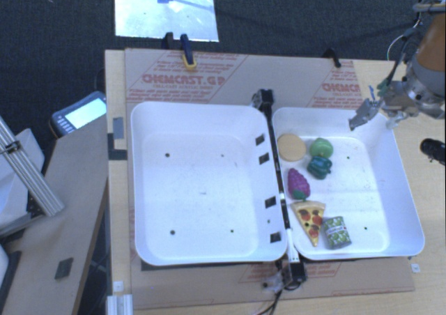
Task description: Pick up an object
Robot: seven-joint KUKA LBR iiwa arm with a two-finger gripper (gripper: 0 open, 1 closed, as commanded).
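Camera view: board [230, 73] under both bins read "CHEMCAST", faint red. Pincer [373, 113] hung over right bin's [401, 188] far rim, fingers spread, holding nothing. Below-left of it sat tan bun [291, 146], green pepper [320, 155], purple grapes [298, 183], pizza slice [310, 217], green packet [337, 232]; packet print unreadable. Arm was cut off at right.

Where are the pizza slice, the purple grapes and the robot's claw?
Toy pizza slice [309, 219]: camera view, middle of its topping.
Purple grapes [299, 183]: camera view, centre of the bunch.
Gripper [371, 111]: camera view, at its fingertips, above the right bin's far corner.
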